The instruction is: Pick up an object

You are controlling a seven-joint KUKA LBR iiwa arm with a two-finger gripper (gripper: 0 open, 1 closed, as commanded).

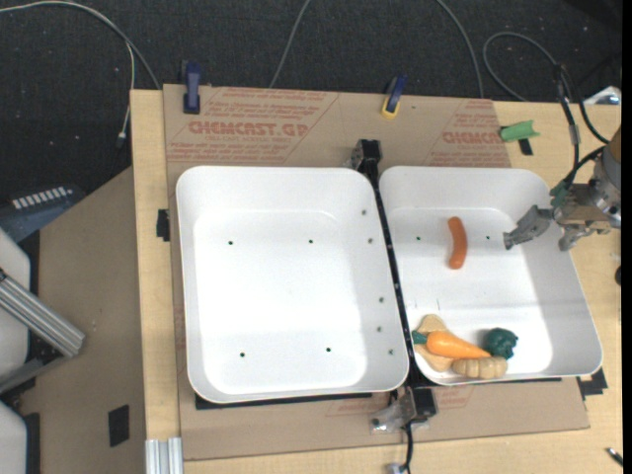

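Beside the right bin (563,294), at its far right wall, the gripper (543,230) is a small assembly of grey metal with a teal-tinged body and dark, angular fingers (521,229). Thin black cables run upward from it, away from that bin, and a pale tan part sits just above the metal body.

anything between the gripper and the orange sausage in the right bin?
Nothing: in the camera view, just bare white floor of the right bin lies between the gripper and the orange sausage-shaped toy.
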